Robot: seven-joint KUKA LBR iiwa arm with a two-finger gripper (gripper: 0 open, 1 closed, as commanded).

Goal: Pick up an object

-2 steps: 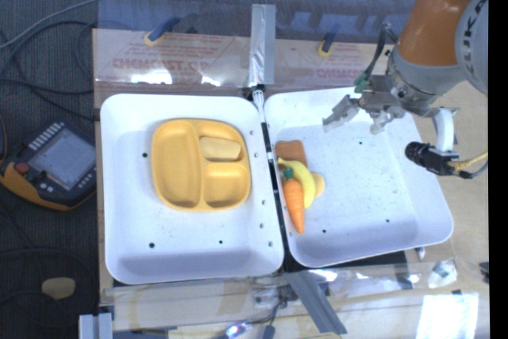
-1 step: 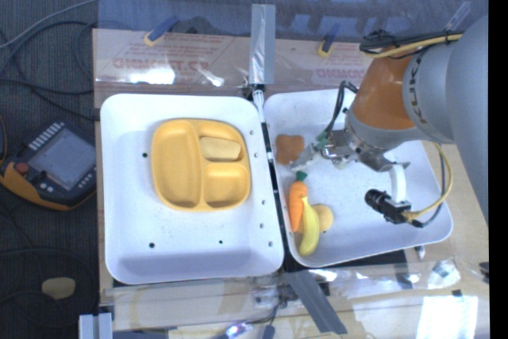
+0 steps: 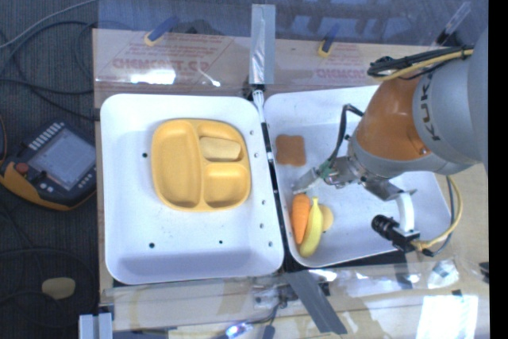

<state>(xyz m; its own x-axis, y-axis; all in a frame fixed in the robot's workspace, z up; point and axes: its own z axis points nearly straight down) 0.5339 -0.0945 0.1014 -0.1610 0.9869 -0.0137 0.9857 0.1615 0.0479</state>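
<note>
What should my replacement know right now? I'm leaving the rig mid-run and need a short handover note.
Pincer: low in the right bin, above the carrot and banana; nothing seen between its fingers.
Things: carrot and banana lie together at the right bin's front left; brown toast-like slab behind them. Yellow divided tray in the left bin.
Done: nothing lifted.
Left: grasp and raise one object.

— Where is the arm?
— The big grey arm (image 3: 460, 111) comes in from the right. It bends down low.
— What colour is its wrist?
— It has an orange band (image 3: 393, 123) just above the wrist.
— And the tool?
— The tool (image 3: 324, 173) hangs under the wrist and points to the left. Its tips are too small to make out.
</note>
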